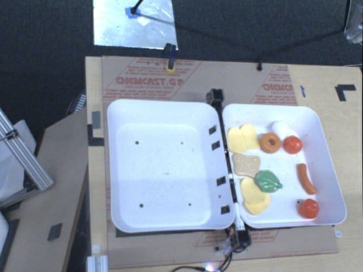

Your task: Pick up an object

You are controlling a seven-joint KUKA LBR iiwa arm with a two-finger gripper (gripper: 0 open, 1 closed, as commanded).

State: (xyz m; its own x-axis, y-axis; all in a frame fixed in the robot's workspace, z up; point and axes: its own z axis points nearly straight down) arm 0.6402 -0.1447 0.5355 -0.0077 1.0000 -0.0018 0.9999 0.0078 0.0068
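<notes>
The right bin [329, 169] holds several toy foods. A pale yellow piece [242, 138] lies at its upper left, with a brown donut [270, 143] beside it, then a white ball [279, 127] and a red tomato [292, 145]. Below them lie a slice of bread [246, 164], a green leafy piece [267, 181], another yellow piece [253, 196], an orange sausage [306, 178] and a second red tomato [308, 208].
The left bin [164, 163] sits beside the right one, joined by a black clip strip [226, 163]. Both rest on a cardboard-covered bench [187, 78]. A metal frame [22, 157] stands at the far left, and a shiny plate [134, 16] lies beyond the bench.
</notes>
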